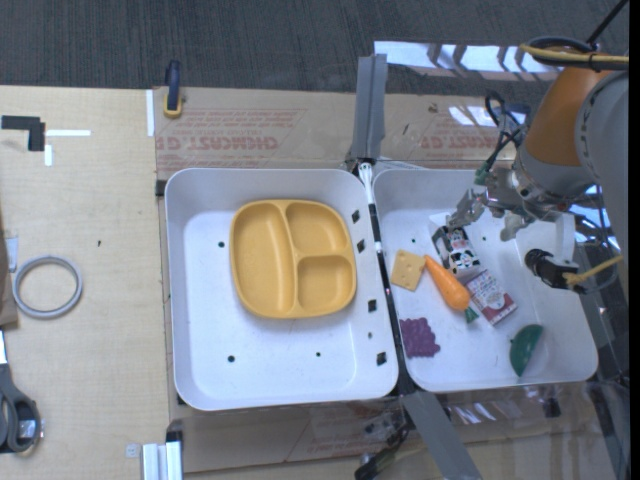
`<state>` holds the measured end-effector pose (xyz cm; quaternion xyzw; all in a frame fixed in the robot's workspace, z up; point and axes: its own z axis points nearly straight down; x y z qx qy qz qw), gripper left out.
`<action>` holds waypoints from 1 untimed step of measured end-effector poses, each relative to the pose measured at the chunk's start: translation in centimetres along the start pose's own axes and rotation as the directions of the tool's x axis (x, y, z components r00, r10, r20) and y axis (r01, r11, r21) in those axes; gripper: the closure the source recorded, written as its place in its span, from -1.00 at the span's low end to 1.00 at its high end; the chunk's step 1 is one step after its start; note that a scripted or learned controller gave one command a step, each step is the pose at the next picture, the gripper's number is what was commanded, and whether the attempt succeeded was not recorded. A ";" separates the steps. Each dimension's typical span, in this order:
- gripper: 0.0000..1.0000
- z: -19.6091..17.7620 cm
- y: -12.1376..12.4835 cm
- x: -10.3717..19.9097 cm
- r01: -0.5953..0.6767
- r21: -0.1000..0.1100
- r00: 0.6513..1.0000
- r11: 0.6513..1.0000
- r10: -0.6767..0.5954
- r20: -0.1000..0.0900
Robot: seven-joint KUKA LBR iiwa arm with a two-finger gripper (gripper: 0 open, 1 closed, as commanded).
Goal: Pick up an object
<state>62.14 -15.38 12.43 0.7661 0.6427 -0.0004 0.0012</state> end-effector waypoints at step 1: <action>-1.00 -0.9 -0.3 2.0 0.023 0.003 1.000 1.000 -0.023 0.000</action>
